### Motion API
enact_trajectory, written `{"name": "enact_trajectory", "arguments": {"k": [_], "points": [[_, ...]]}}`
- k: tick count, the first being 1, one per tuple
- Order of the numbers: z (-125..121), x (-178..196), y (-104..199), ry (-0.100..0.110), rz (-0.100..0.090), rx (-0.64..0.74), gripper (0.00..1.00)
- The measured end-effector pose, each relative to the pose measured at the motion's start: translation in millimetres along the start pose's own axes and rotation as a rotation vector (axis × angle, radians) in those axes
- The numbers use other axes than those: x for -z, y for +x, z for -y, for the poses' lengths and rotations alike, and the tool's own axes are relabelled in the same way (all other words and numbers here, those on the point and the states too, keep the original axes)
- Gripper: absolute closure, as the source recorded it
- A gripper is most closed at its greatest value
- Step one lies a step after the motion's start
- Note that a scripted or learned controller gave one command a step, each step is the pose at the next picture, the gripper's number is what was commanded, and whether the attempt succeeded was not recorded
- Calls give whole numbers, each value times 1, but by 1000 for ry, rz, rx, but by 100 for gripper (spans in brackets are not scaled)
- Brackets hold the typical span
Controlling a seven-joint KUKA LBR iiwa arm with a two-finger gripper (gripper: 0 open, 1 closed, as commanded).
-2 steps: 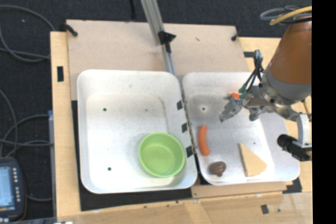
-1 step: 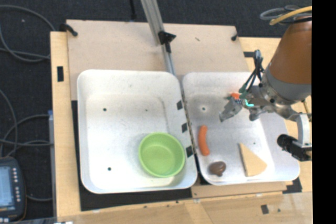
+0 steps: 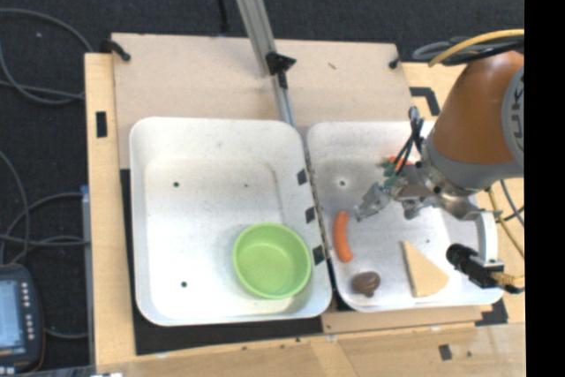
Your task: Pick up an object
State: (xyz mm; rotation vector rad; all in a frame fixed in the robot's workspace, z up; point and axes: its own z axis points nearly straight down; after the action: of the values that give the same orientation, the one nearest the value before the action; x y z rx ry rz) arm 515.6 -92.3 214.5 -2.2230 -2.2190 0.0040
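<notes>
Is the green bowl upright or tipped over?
Upright. The green bowl sits in the left bin with its open mouth facing up; its full round rim and inner floor are visible, and nothing shows inside it.

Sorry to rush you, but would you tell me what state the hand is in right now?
Hand: low over the right bin, above the orange sausage; open or closed cannot be told, and nothing is seen in its grip.
</notes>
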Motion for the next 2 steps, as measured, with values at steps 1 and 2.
{"name": "enact_trajectory", "arguments": {"k": [1, 2], "points": [[-1, -62, -5, 3, 0, 0, 0], [-1, -115, -6, 1, 0, 1, 0]]}}
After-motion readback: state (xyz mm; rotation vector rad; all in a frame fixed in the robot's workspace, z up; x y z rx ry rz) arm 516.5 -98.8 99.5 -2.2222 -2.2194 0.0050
